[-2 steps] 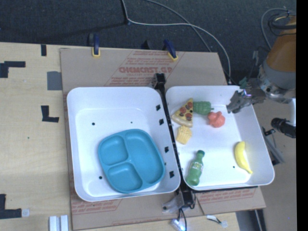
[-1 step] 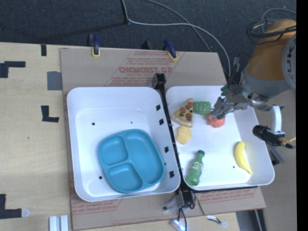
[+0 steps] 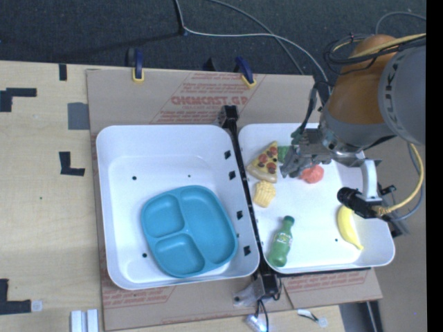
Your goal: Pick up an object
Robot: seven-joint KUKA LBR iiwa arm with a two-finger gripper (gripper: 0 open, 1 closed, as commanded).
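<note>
The arm [image 3: 408,95] is a bulky grey casing with rounded joints, and faint dark lettering runs along its side. Just behind the wrist sits a broad orange band [image 3: 356,81], glossy and domed. Thin dark cables [image 3: 346,47] loop over that band and trail toward the gripper [image 3: 297,159], which is a compact dark grey metal block with short fingers. Beside the gripper, a white bracket [image 3: 370,175] carries a black fitting [image 3: 354,199], from which a yellow hose [image 3: 408,192] curves away.
</note>
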